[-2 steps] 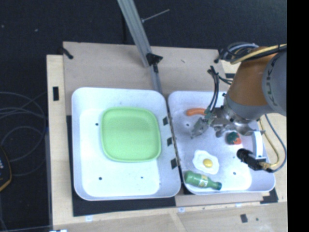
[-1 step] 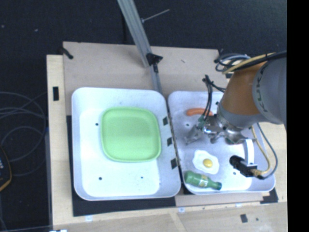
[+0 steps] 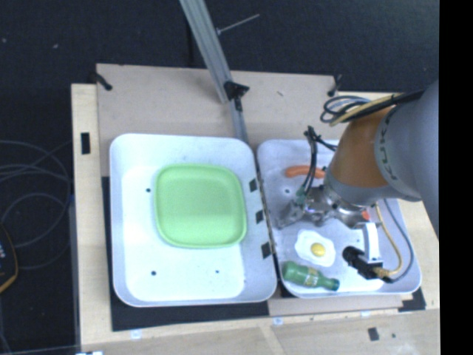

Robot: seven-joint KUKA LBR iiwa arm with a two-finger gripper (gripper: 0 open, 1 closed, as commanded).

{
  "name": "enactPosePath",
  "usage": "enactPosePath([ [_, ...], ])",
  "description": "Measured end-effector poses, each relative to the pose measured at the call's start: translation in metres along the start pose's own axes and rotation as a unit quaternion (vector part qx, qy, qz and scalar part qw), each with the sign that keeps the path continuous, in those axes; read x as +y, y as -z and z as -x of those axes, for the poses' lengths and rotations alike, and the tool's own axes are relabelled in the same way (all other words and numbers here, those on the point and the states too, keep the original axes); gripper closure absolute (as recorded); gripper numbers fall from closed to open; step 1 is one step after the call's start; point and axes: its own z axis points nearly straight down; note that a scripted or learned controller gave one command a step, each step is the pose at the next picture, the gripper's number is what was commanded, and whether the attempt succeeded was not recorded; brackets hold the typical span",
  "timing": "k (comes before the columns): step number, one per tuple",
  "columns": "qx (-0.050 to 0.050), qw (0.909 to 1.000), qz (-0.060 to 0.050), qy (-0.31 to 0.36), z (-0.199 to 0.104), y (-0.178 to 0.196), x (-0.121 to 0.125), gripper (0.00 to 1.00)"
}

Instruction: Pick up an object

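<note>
Left bin (image 3: 133,220): a shallow white tray bearing one pale green, square, round-cornered plastic plate (image 3: 199,205) near its middle. Right bin (image 3: 275,161): a second shallow white tray, in which the grey arm with its orange band (image 3: 360,156) reaches down from the right. The two-finger gripper (image 3: 295,210) sits low over the bin's left part; whether it is spread or closed cannot be told. An orange carrot-like piece (image 3: 301,171) lies just behind it, a toy fried egg (image 3: 315,248) just in front, and a green plastic bottle (image 3: 309,275) on its side at the front wall
</note>
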Motion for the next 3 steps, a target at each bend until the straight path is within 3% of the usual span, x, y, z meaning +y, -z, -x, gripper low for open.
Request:
enactPosePath([
  [1,0.001,1.0,0.002,-0.001,0.0,0.012,0.001,1.0],
  [3,0.0,1.0,0.003,0.0,0.014,0.105,-0.001,1.0],
])
